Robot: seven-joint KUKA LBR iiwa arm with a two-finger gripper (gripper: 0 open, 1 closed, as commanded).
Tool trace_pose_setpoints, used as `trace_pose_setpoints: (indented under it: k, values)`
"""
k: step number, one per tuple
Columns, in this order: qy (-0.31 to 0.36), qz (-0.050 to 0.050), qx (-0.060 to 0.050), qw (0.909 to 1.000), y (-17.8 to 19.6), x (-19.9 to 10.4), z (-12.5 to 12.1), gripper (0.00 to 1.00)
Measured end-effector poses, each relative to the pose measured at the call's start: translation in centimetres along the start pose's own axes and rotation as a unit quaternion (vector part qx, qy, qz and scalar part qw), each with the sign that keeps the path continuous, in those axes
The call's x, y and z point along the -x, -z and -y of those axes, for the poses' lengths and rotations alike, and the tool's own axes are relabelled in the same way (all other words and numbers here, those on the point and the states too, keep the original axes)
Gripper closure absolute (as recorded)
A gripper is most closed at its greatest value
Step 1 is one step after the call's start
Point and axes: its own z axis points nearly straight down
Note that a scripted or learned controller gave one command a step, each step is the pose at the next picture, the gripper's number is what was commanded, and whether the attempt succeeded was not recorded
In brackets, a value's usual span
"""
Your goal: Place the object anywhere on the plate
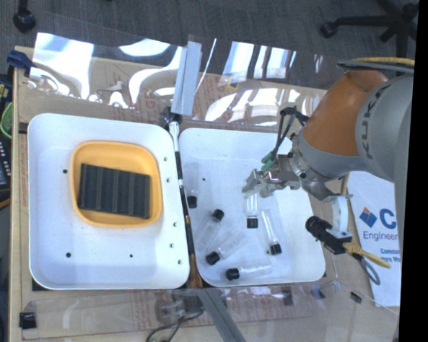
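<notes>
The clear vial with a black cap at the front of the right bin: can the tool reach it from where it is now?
Probably yes. The vial lies flat and uncovered, nearer the camera than the tool; nothing stands between them.

Grey arm enters from the right edge, orange band above the wrist, bent down and leftward over the surface. Wrist angled toward the left, cables running along it. Tool sits low at the arm's left end, metal fingers pointing down-left; too small and cluttered to read the finger gap.
</notes>
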Motion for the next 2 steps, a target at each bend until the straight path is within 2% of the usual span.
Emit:
trace_pose_setpoints:
  k: [1, 2]
  values:
    - [0.043, -0.001, -0.002, 0.9991, -4.4, -3.9, 6.2, 1.00]
    - [0.107, -0.001, 0.001, 0.9943, -2.5, -12.4, 4.7, 1.00]
